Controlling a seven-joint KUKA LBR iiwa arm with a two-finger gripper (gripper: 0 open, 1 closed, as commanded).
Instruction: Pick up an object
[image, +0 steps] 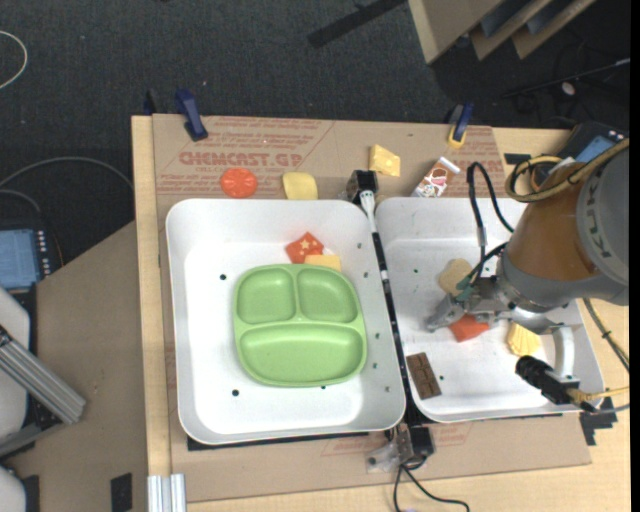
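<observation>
Whether the jaws are wide, narrow or gripping something, I cannot tell; the gripper (452, 312) is low over the right bin (420, 245), and an orange-red object (468, 329) lies just beside it at about 5 o'clock. A tan object (455, 274) lies at 12 o'clock of the gripper, and a yellow piece (522, 341) lies at 3 o'clock of the orange-red object. A brown bar (422, 374) rests near the 7 o'clock corner of this bin.

In the left bin (200, 330) there is a green divided plate (299, 325). At its 12 o'clock edge a red piece (305, 247) and a pale yellow piece (323, 263) lie touching each other.

Both bins stand on a brown cardboard sheet (150, 230), which bears red printed writing (240, 157); it seems to read "CHEMCAST", the rest is too small to read. On the cardboard, at 12 o'clock of the left bin, are an orange round object (238, 182) and a yellow block (299, 186). At 12 o'clock of the right bin are a yellow wedge (385, 160) and a small red and white packet (435, 180), its print not readable. Two blue clamps (189, 113) hold the far edge of the cardboard. Around the bench, the floor is dark carpet (90, 60).
</observation>
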